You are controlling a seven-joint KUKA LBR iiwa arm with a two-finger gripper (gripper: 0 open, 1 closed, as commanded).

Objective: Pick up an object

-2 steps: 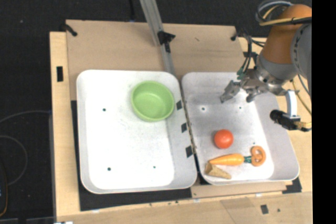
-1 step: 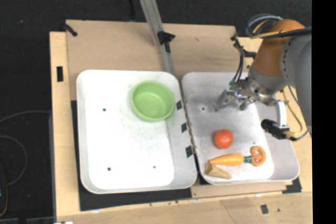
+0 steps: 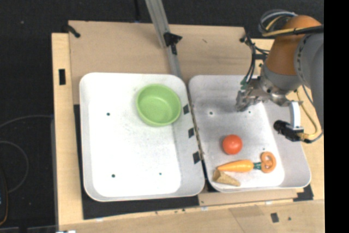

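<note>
Red tomato (image 3: 232,144): small round toy, lying on the floor of the right bin (image 3: 218,96), roughly mid-floor; judged the likeliest pick, being the object nearest the gripper.
Bearing from gripper: the tomato lies toward the near edge of the bench from the gripper (image 3: 244,100), and slightly toward the left bin; apart from it, with bare bin floor between.
Long axis of tomato: none to speak of; round, so the jaws' turn about the wrist should matter little.
Orange carrot (image 3: 238,166): just beyond the tomato, nearer the bin's front wall; long axis runs across the bin, roughly side to side.
Orange ring-shaped piece (image 3: 268,161): at the carrot's end away from the left bin, touching it or very nearly; what it is cannot be told.
Tan wedge (image 3: 226,177): under the carrot's other end, against the front wall of the right bin.
Gripper: hangs over the far part of the right bin, fingers pointing down; too small and dark to tell how far the jaws stand apart; nothing seen between them.
Arm: single; grey with an orange band, entering over the right bin's outer side.
Green bowl (image 3: 158,105): in the left bin (image 3: 109,139), far corner beside the divider; well apart from the gripper.
Judgement: the coming move turns on travelling toward the near edge before descending.
</note>
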